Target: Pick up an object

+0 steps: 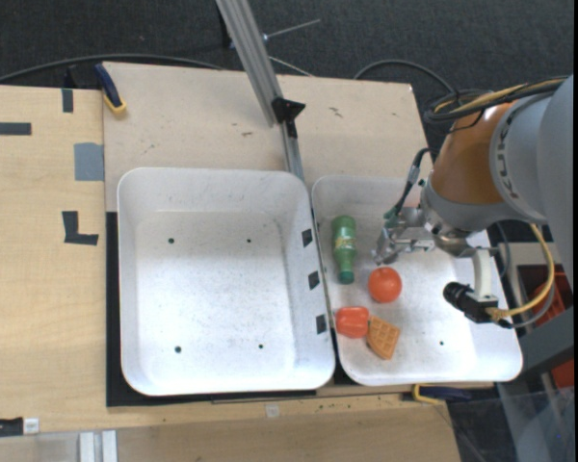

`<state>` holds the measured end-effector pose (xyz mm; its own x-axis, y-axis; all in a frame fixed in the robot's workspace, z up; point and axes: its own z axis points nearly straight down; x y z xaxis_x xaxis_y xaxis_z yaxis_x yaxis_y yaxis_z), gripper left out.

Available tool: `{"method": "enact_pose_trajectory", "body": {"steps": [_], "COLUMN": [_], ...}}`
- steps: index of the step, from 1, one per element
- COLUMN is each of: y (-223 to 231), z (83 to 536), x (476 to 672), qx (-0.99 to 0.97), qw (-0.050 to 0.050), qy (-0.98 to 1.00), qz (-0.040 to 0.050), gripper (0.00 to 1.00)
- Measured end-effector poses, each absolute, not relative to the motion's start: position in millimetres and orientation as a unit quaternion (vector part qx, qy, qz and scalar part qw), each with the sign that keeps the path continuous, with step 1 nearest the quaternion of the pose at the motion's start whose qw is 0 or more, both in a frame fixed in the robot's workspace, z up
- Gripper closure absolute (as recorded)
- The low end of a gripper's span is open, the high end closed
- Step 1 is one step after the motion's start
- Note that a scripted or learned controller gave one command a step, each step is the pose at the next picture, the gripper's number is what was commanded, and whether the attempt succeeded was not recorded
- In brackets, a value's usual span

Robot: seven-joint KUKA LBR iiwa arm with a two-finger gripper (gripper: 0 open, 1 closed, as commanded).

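The right bin [462,354] holds a green bottle [343,247] lying near its left wall, a red-orange ball [385,284] in the middle, a small orange-red piece [352,321] and a tan waffle-like piece [382,337] toward the front. My gripper [393,245] hangs over the right bin, just above and right of the bottle and right behind the ball. Nothing shows between its fingers. The wrist and orange band [467,166] cover the bin's back right part.
The left bin [212,277] stands beside the right one, sharing a raised rim. A slanted metal rail [255,51] runs down to the bins' back edge. A black cable with yellow wire [482,306] hangs off the wrist over the right bin.
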<state>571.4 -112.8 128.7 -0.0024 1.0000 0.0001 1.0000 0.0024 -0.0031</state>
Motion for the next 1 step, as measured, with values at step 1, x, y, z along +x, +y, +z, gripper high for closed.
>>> {"method": "enact_pose_trajectory", "body": {"steps": [1], "y": [-109.6], "z": [191.7], "x": [573.9], "qx": [-0.706], "qw": [-0.002], "qy": [-0.708], "qz": [-0.0014], "gripper": [1.0]}}
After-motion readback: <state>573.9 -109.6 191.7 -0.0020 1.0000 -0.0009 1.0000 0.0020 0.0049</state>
